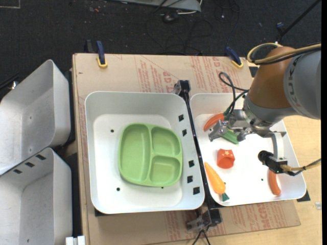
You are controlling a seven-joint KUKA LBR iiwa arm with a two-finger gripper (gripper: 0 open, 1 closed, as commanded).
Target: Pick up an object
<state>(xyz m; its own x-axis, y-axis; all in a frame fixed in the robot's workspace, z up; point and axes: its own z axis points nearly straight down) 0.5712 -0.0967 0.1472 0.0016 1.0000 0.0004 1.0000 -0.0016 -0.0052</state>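
The right bin (294, 152) holds several toy foods. A red block (225, 157) with a yellow mark lies near its middle. An orange carrot (215, 179) with a green tip rests at the front left. A red-orange pepper-like piece (212, 121) sits at the back left, and a small green piece (231, 137) lies just in front of it. An orange sausage (274, 182) lies at the front right. My gripper (222, 130) hangs low over the bin's back left, right beside the green piece and the red-orange piece. The wrist hides part of both.
The left bin (99, 137) holds a light green divided plate (150, 154). A black divider with clips (193, 147) runs between the bins. Two spare white bins (30, 142) stand off the bench at the left. The arm's grey and orange body (283, 86) overhangs the right bin's back right.
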